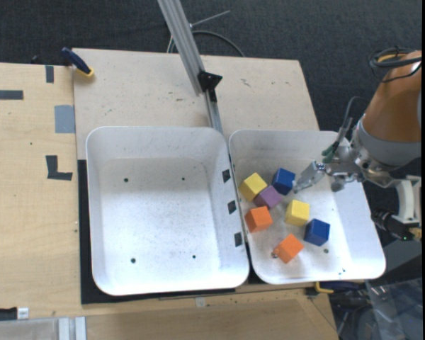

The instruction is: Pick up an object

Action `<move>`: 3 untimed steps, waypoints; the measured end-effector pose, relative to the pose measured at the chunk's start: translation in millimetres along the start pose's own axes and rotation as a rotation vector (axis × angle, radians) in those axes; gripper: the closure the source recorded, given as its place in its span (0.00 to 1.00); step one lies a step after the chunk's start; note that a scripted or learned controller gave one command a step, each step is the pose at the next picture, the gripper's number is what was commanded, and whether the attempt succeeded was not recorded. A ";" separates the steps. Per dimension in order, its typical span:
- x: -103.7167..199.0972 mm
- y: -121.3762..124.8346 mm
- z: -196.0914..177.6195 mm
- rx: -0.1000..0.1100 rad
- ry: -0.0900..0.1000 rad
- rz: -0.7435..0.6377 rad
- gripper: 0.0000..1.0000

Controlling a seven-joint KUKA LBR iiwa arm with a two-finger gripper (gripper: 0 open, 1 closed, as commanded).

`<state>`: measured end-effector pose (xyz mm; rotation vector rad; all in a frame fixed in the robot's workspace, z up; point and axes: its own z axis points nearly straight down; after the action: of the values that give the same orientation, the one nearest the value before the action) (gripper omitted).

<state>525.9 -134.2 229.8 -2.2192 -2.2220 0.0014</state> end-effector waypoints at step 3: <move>86.7 23.0 33.9 -0.007 0.002 -0.009 1.00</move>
<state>548.7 -47.5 195.9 -2.2118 -2.2347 -0.0090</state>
